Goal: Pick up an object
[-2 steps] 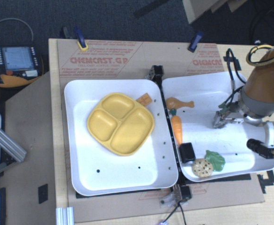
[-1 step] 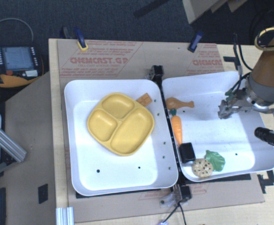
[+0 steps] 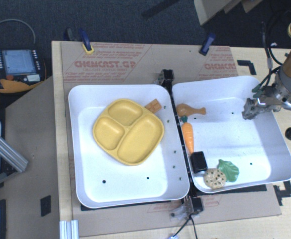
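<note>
My gripper [image 3: 250,109] hangs over the far right part of the right bin [image 3: 264,148], with bare bin floor beneath it. Along that bin's left wall lie a brown toy drumstick [image 3: 190,110], an orange carrot [image 3: 187,136] and a small black block [image 3: 199,162]. At the front of the bin sit a speckled cookie [image 3: 215,178] and a green leafy piece [image 3: 229,169]. All of these lie well to the left of the gripper and in front of it, apart from it.
In the left bin [image 3: 85,148], a yellow divided plate [image 3: 128,131] rests, with a small brown block [image 3: 153,105] at its far right corner. A raised divider [image 3: 177,133] separates the bins. The arm enters from the right edge.
</note>
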### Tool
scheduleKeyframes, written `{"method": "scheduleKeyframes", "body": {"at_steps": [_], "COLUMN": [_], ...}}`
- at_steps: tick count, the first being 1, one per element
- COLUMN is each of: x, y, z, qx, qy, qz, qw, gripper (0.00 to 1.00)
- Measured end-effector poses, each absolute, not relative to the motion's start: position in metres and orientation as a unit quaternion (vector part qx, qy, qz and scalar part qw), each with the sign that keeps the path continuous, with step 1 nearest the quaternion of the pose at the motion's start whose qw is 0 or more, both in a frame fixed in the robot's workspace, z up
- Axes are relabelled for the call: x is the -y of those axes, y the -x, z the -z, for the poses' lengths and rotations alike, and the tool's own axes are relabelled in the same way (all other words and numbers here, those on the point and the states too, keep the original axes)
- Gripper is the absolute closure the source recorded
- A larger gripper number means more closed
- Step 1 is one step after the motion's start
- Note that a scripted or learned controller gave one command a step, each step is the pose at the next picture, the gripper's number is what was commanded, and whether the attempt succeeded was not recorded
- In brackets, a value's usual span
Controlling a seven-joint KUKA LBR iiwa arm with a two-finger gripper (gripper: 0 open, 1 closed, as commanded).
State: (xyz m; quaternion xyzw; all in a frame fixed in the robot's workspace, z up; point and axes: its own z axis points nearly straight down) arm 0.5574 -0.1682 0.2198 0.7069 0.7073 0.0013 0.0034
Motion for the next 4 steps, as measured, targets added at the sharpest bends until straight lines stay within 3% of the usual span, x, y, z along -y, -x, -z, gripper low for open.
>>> {"method": "scheduleKeyframes", "body": {"at_steps": [1,2,4], "x": [0.169,0.121,0.015], "y": [-0.559,-0.559,-0.572], "z": [-0.274,-0.257,-0.229], "qx": [-0.708,-0.708,-0.709], "qy": [-0.707,-0.706,-0.705], "qz": [-0.0017,0.0004,0.0007], "qw": [0.004,-0.001,-0.002], "gripper": [1.00,1.00,1.00]}}
